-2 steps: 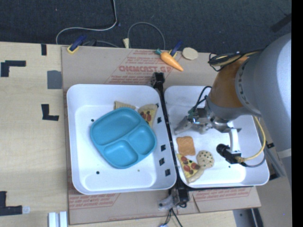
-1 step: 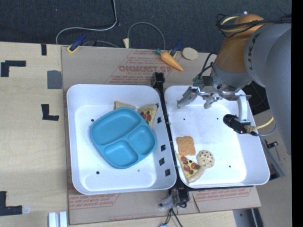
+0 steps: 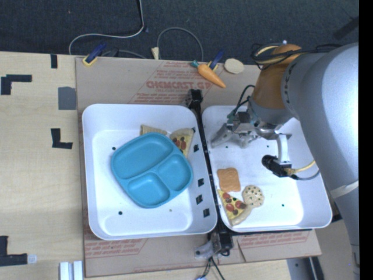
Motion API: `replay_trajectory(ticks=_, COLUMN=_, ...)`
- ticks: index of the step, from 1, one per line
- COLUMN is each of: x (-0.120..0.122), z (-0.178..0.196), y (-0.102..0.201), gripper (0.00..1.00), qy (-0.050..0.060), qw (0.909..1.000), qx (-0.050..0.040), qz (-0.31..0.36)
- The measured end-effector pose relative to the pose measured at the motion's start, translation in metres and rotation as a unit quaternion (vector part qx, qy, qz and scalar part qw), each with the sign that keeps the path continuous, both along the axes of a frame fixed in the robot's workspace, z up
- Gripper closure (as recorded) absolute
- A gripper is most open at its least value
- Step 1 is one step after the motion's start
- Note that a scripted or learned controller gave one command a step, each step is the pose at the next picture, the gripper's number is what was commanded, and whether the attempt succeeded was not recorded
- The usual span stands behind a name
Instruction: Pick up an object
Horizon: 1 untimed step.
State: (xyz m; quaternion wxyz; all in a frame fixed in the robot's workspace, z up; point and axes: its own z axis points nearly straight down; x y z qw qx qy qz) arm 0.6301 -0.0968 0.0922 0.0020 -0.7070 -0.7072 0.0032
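A carrot (image 3: 210,74) and a pale disc (image 3: 234,66) lie on the cardboard (image 3: 169,83) behind the bins; white cables (image 3: 140,22) loop over dark carpet (image 3: 58,10).

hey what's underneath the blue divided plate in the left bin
Two flat toy food pieces poke out from under the blue plate at its upper right edge: a tan wedge and a pizza slice. The plate covers the rest of them, and whatever else may lie beneath it.
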Motion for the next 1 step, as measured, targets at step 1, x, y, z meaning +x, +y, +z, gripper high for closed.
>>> replay_trajectory(ticks=1, x=0.0397, z=-0.0078, y=-0.0117, gripper=0.0, qy=-0.004, qw=1.0, qx=0.0008, qz=0.001)
